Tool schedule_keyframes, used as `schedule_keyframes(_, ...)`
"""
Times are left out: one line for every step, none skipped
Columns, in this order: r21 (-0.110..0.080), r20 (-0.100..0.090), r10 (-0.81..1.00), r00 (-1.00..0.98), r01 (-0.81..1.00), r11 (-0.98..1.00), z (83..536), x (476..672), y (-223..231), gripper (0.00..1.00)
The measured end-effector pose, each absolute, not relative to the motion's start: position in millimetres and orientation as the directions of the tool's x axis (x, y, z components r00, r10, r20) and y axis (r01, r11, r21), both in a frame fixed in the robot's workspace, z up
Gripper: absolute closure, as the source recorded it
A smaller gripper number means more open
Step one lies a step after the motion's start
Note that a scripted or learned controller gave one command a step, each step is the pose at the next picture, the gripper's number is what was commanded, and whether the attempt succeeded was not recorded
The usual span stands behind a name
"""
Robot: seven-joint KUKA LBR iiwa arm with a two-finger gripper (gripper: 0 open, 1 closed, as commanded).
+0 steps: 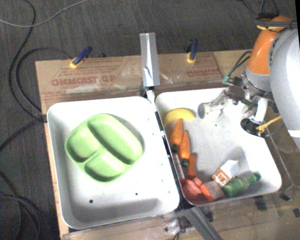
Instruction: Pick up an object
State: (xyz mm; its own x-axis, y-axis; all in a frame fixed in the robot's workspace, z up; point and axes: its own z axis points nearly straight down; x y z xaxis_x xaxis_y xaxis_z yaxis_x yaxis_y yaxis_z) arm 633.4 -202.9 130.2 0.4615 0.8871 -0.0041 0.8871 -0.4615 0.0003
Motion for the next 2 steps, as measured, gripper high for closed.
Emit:
schedule_keyframes(-0.010,-0.007,0.792,0.610,0.792,-0.610,119,666.5,-198,0.00)
schedule_keyframes(-0.015,-0.024,0.747,0.664,0.747,-0.665,88,660.2,-181,0.00)
